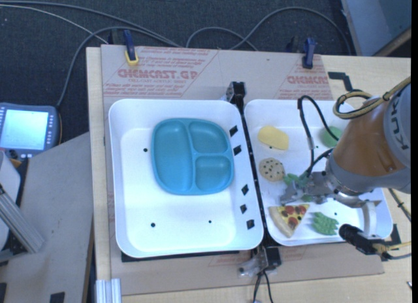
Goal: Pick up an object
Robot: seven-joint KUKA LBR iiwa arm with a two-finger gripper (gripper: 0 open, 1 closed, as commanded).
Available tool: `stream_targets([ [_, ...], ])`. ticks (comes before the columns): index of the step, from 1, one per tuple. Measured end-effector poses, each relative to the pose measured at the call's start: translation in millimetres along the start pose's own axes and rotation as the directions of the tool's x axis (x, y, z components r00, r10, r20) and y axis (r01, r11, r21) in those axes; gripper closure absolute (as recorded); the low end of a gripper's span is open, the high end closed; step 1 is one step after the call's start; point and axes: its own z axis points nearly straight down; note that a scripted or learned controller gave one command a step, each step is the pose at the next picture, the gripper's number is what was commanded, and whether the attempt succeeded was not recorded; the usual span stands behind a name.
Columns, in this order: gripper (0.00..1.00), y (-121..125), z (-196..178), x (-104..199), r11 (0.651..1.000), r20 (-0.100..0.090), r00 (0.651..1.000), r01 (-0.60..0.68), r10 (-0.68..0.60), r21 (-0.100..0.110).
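Tool [295,192] low in right bin [381,230], grip state unclear.
Pizza slice [289,217] just below tool, long axis slanting; cookie [271,169] up-left, green piece [291,179] touching tool w/ no visible grasp.

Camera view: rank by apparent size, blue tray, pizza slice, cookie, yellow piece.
1. Blue tray, by far the largest.
2. Pizza slice.
3. Yellow piece and cookie look about alike; I would not rank them.

A blue divided tray [193,156] lies in a white bin [124,184]. Just beside the jaws lie a speckled tan cookie [271,168], a yellow piece [273,138], and a red-dotted pizza slice [289,218].
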Motion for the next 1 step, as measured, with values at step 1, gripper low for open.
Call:
stream_targets([
  [1, 1.0, 0.8, -12.3, 0.1, 1.0, 0.0, 1.0, 0.0, 0.0, -0.004],
])
